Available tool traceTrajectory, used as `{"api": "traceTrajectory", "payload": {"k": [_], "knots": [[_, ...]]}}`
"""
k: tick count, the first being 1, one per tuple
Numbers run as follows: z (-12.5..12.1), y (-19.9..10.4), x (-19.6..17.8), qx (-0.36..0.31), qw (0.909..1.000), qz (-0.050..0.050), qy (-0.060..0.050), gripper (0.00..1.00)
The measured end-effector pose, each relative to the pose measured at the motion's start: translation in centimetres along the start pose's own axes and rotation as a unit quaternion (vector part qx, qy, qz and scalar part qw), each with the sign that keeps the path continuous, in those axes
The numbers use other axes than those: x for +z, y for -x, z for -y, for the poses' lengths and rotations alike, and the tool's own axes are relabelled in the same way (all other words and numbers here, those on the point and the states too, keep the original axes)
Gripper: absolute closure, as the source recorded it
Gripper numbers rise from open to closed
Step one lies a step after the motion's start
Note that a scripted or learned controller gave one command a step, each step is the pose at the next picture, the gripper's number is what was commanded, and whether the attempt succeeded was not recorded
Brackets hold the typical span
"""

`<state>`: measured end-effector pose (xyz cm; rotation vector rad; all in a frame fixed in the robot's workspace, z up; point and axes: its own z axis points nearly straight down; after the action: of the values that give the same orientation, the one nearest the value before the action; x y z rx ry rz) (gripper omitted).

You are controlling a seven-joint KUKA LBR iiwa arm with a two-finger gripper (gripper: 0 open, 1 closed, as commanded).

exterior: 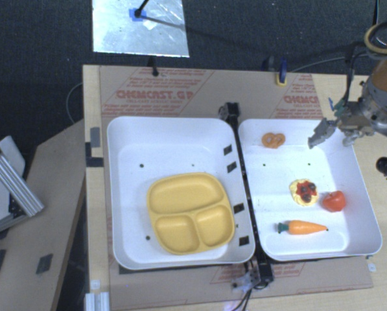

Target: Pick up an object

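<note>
Overhead, gripper (pixel 332 135) hovers above right bin's (pixel 362 193) far edge, jaws apart, nothing between; toy carrot (pixel 303 227), tomato (pixel 334 201) lie untouched.

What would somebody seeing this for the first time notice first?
Probably the yellow divided tray, large against the left bin. Next, the bright toy food in the right bin: a carrot and tomato near the front, a pretzel at the back. The end effector hovers over that bin's back right corner.
</note>
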<state>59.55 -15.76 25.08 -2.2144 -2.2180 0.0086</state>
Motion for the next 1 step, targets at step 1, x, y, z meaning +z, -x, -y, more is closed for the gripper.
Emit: {"api": "traceTrajectory", "payload": {"k": [1], "knots": [[-0.21,-0.03,-0.63,-0.001,1.0000,0.001,0.005,0.00]]}}
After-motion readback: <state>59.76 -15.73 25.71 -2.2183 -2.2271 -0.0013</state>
